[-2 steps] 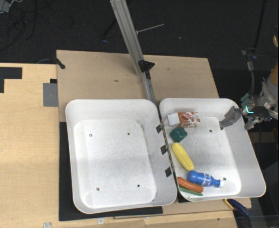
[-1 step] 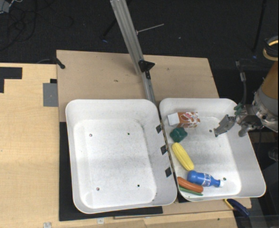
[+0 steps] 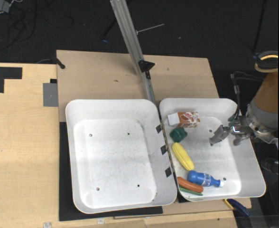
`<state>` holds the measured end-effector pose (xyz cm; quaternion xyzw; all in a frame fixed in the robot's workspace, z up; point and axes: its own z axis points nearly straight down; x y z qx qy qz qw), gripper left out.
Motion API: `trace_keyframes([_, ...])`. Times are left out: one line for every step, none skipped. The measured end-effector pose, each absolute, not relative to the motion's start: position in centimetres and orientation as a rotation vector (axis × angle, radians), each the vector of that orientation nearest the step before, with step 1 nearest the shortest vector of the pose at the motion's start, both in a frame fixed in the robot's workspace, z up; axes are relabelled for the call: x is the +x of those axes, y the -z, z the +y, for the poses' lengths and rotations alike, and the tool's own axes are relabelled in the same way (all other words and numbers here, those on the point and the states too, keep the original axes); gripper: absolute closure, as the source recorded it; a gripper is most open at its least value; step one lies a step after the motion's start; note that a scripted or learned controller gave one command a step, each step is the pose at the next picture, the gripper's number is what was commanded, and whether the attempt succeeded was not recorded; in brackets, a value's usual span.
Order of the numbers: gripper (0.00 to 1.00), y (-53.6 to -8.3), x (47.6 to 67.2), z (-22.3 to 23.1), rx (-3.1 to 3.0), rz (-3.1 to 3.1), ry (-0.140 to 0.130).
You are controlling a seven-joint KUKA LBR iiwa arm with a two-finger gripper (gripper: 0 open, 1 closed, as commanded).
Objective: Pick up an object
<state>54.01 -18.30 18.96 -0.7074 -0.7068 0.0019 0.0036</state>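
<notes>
while the tool (image 3: 220,136) is seen at the right of the frame over the right bin (image 3: 246,175), its state cannot be told. along the bin's left side a carton (image 3: 189,119), green piece (image 3: 178,135), corn (image 3: 182,156), bottle (image 3: 203,179) and carrot (image 3: 190,185) are ranged.

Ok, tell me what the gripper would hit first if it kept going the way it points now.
The gripper points toward the view's left and slightly down, over the right bin. Most likely it meets bare bin floor first; if it stays above the floor, the yellow corn or green piece. Height is unclear.
</notes>
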Motion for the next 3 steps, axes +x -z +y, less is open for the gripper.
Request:
trace_keyframes([0.0, -12.6, 54.3, -18.5, -2.216, -2.215, -0.007])
trace_keyframes([1.0, -14.0, 54.4, -18.7, -2.226, -2.211, -0.003])
trace_keyframes([1.0, -20.0, 55.1, -19.0, -2.223, -2.225, 0.003])
